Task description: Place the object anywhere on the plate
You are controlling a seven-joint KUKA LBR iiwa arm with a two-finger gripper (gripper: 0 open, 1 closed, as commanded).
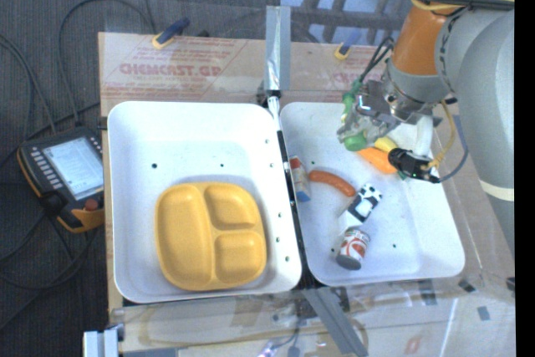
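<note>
Plate (212, 235) sits bare in the left bin (134, 138); I hover at two o'clock over the right bin's (435, 251) green object (354, 141), grip state unclear, placing undone.

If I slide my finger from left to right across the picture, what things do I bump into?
Teach pendant → yellow plate in the left bin → small tube → orange sausage → red-and-white can → black-and-white carton → the end effector over green and orange toys.

bare yellow plate (212, 235) open from above, cluttered right bin (435, 251), central divider (287, 180) between
</note>
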